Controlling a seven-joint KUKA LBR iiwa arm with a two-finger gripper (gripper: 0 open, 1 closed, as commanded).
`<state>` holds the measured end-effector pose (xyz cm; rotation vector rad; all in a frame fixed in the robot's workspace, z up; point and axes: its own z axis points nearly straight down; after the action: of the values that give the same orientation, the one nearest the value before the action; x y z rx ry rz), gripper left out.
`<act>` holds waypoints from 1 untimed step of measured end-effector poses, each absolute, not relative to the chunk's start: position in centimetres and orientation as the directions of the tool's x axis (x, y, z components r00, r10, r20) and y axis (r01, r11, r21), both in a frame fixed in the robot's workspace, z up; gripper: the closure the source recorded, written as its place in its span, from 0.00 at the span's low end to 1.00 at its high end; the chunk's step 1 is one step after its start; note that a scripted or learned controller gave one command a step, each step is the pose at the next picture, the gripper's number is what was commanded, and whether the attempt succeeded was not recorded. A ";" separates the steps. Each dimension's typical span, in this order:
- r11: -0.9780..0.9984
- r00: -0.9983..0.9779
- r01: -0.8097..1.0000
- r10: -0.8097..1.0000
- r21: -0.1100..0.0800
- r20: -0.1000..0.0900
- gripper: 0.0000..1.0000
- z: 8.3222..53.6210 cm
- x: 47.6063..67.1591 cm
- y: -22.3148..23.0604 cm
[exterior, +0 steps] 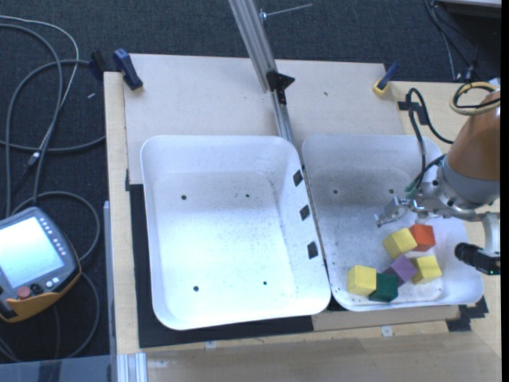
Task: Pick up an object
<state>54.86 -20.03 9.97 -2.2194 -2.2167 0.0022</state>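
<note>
Hand (391, 213) low in right bin (350, 165), above blocks (400, 263)

we see a teach pendant (32, 265) on the dark floor at left | grey cables (48, 118) looped above it | a blue clamp (127, 68) at the surface's (199, 102) far-left corner | a yellow clamp (385, 80) far right | an aluminium post (253, 34) slanting between the bins

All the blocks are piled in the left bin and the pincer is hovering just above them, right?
Wrong bin. The camera view shows the blocks clustered in the near corner of the right bin, with the pincer just above them.
</note>
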 end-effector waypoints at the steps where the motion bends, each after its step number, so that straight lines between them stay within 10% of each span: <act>1: -0.001 0.001 1.000 1.000 -0.004 0.003 0.00 10.0 50.4 -17.7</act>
<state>50.44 -17.72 9.95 -2.2187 -2.2172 0.0010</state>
